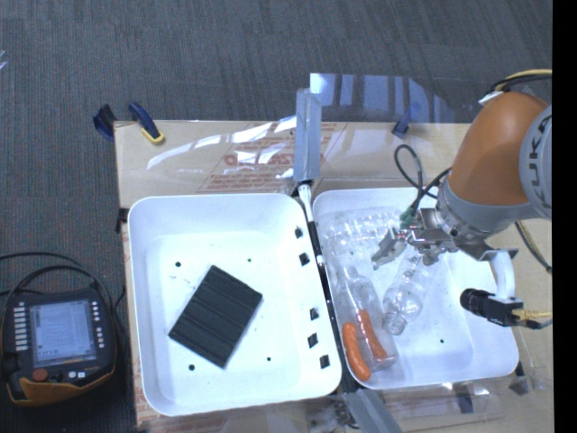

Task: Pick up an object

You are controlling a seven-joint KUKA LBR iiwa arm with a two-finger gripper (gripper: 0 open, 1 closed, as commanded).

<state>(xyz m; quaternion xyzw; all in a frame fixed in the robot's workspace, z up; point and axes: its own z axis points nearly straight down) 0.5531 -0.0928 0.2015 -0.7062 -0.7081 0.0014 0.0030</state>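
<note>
The claw (406,242) hangs low over clear plastic bottles (397,300), poised to grab one; its grip I cannot tell; orange tool (358,350) lies below-left

Black ribbed pad (216,316), white bins (144,233)

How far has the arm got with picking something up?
Nothing looks lifted yet. The gripper hangs low over the right bin, above the clear plastic bottles. The orange item and the black pad in the left bin lie untouched. Grasping and lifting remain.
</note>
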